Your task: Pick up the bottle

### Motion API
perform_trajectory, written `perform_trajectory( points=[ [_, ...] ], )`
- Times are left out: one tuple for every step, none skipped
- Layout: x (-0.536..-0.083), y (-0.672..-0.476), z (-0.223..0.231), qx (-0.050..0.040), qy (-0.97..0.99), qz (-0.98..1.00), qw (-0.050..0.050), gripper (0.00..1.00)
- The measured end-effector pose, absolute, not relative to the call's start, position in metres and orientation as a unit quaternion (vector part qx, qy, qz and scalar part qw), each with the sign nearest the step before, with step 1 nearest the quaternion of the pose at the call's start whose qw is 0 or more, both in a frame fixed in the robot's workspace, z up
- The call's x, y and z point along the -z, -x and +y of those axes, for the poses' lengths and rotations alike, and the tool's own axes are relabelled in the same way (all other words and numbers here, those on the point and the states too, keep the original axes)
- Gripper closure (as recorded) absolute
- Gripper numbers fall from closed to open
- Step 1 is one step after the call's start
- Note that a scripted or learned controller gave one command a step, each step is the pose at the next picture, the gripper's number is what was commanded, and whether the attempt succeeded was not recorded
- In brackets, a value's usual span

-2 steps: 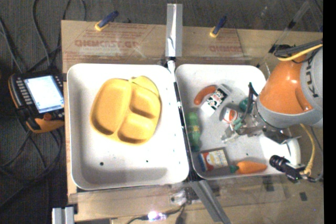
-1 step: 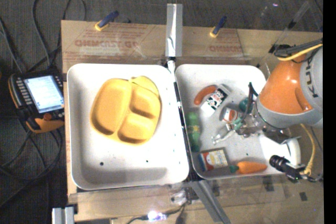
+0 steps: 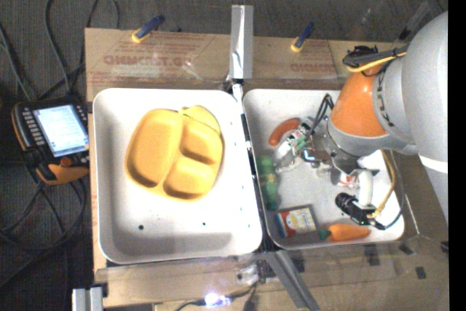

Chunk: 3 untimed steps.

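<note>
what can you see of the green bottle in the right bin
The green bottle lies on its side along the left wall of the right bin, its long axis running roughly up and down the view. It looks like translucent green plastic, paler at the upper end. The pincer hangs just to its upper right, close to that end; contact cannot be judged. A small carton lies near its lower end.

Grey arm [image 3: 429, 91], orange band, black wrist cables

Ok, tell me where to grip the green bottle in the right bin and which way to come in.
Probably the middle of the green bottle, from above. It lies on its side along the right bin's left wall, so set the fingers across its width; the wall side looks tight. The gripper hangs just to its right.
</note>
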<state>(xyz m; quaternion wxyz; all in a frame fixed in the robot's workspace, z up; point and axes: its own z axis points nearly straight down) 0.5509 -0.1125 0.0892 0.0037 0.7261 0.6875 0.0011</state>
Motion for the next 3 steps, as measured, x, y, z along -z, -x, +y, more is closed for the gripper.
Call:
perform_trajectory(
  points=[
    [-0.089, -0.569, -0.096, -0.0024, -0.88, 0.476, 0.006, 0.0],
    [-0.088, -0.604, -0.097, -0.0004, -0.911, 0.412, 0.002, 0.0],
    [-0.088, -0.604, -0.156, -0.0003, -0.862, 0.507, 0.002, 0.0]
  ],
)
